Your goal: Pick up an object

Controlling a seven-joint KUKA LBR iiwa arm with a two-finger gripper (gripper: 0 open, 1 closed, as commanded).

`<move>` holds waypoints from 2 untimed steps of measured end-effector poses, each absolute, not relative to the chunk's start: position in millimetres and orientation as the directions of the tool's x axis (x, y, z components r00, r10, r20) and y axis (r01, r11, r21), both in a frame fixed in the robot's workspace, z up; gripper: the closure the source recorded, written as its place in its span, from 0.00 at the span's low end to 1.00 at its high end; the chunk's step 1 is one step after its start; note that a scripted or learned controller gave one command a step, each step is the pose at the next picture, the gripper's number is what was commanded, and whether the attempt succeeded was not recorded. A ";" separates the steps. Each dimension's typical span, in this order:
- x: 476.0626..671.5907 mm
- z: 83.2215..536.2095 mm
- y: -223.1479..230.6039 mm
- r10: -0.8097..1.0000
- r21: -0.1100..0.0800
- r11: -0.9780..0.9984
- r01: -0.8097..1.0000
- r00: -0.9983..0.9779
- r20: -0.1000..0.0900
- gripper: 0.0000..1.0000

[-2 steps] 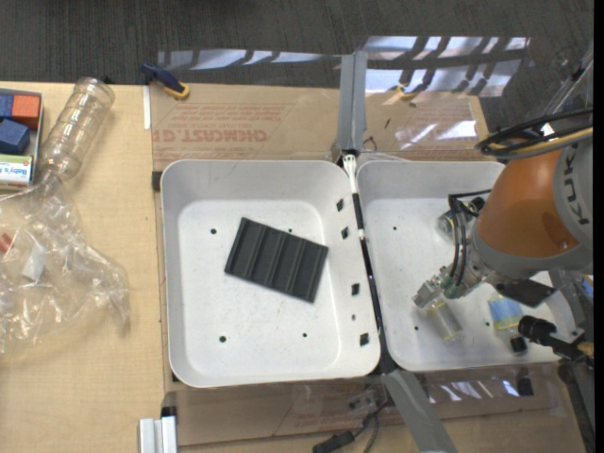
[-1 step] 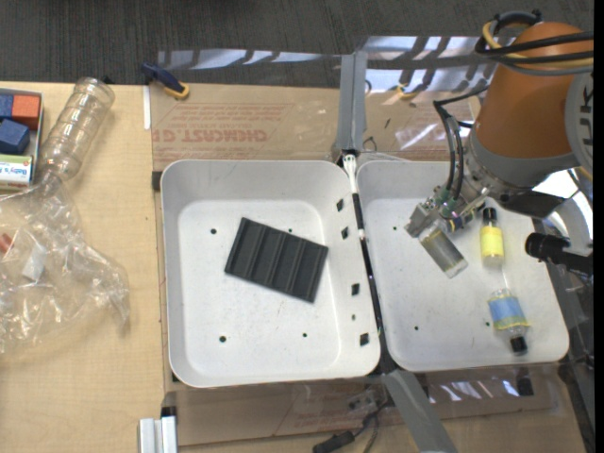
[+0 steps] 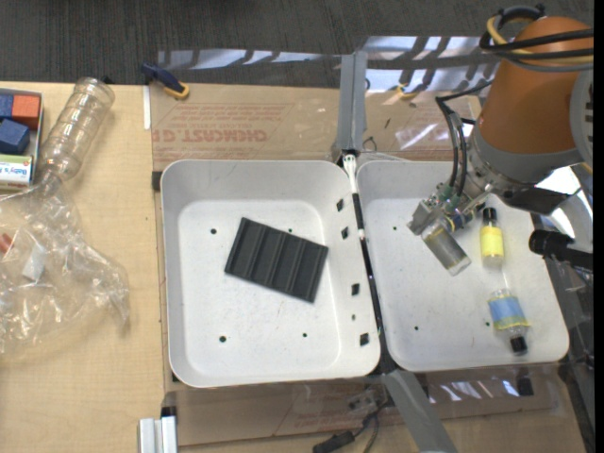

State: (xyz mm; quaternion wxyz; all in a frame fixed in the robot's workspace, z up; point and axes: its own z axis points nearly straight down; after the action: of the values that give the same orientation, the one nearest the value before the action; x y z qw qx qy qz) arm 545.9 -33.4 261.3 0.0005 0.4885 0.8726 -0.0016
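Objects for picking lie in two white bins on the tabletop (image 3: 104, 385). Largest is the left bin (image 3: 189, 347), which holds a dark ribbed slab (image 3: 276, 260) lying flat and tilted, near its middle. The right bin (image 3: 406, 347) touches it along a grey divider. Above the right bin's far right part hangs the arm (image 3: 533, 92), grey with an orange band. Its pincer (image 3: 442, 229) sits low over that bin, left of a small yellow bottle (image 3: 492, 240) with a dark cap; whether it is released or clenched I cannot tell, and nothing shows clearly between its tips. Nearer, a clear small bottle with a blue label (image 3: 508, 314) lies by the right wall. Left of the bins rest crumpled clear plastic (image 3: 52, 272), a clear empty bottle (image 3: 71, 130), and coloured blocks (image 3: 19, 125).
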 end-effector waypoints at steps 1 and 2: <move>546.5 269.4 -33.7 0.852 -0.004 0.524 0.852 -0.524 -0.004 1.00; 547.1 277.3 -34.2 0.851 -0.006 0.525 0.851 -0.525 -0.004 1.00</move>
State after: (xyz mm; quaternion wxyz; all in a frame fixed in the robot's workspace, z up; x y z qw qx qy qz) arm 547.1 -34.2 277.3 0.0006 0.4874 0.8732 -0.0035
